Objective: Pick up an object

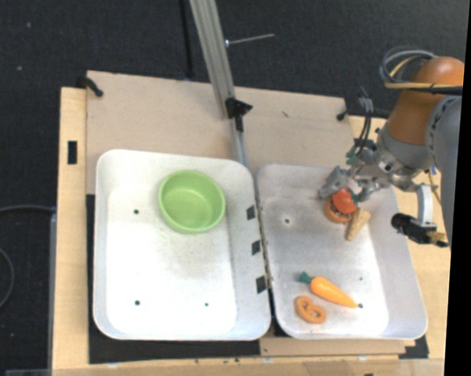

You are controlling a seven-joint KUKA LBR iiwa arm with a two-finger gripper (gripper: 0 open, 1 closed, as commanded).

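gripper (346,189) low in right bin (387,314), directly over red-orange toy (340,205) | finger state: cannot tell | carrot (330,291) near front

One camera sits high above the worktop (184,115) and looks down at a slant. It is far enough back to see both white bins (115,295) side by side.

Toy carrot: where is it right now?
The toy carrot lies in the right bin, toward its near edge, just above a small orange slice and well below the pincer.
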